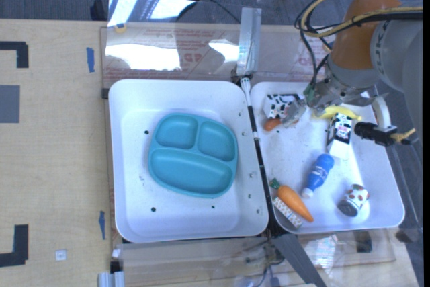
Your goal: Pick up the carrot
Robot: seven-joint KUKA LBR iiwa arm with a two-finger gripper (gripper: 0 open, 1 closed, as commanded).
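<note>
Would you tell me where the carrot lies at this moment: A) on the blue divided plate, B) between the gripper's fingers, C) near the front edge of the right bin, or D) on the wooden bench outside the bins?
C: the carrot lies near the front edge of the right bin, apart from the gripper at the bin's far end.

The grey arm (396, 54) reaches in from the upper right of the frame, its orange band (363, 27) uppermost at the top right, and slants down and leftward to the gripper (310, 101), right of centre, whose tip is too blurred to read.
</note>
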